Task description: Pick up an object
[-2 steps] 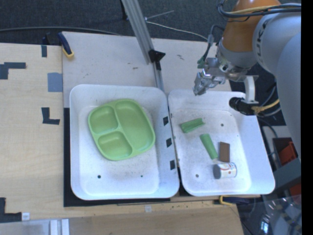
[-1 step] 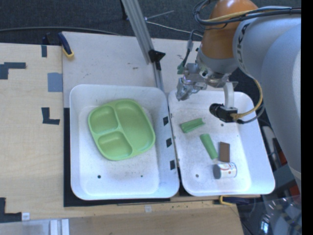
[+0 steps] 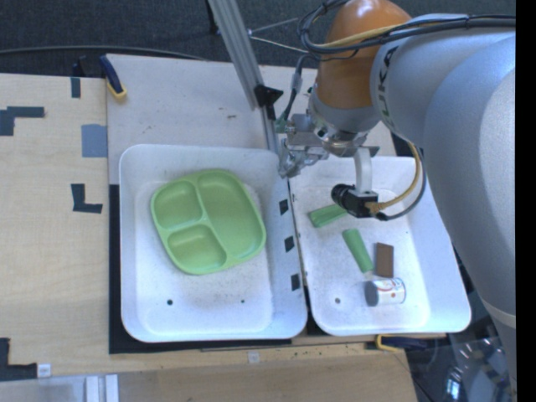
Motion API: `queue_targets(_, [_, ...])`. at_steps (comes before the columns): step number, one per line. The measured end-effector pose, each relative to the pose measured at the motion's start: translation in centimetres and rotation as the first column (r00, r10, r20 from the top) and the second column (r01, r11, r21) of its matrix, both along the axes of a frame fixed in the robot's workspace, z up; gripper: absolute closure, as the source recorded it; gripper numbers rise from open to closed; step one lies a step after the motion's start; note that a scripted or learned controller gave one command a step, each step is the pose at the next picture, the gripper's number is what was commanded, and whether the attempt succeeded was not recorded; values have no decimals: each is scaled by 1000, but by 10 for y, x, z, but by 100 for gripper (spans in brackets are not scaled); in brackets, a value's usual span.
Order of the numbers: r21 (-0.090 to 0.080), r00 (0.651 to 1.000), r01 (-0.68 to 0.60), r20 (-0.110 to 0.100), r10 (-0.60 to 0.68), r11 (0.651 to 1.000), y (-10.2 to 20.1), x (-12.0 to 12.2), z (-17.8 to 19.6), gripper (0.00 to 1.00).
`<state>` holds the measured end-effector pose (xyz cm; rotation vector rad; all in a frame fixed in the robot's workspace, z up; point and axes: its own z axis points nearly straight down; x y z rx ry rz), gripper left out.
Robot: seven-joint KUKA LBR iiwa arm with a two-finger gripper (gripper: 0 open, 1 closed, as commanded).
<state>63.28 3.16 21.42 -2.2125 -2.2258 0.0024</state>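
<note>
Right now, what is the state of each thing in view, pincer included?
Green divided plastic plate: flat, face up, in left bin.
Upper green plastic stick: lying flat, in right bin.
Lower green plastic stick: lying flat.
Brown rectangular block: lying flat beside it.
Small white-and-red can: on its side.
Pincer: at the far end where the bins meet.

Arm cut off by right edge, label on small can unreadable
</note>
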Motion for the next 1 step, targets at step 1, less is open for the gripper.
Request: queue_targets(1, [0,1000,-1,2,1,1000,51,-7,7,100])
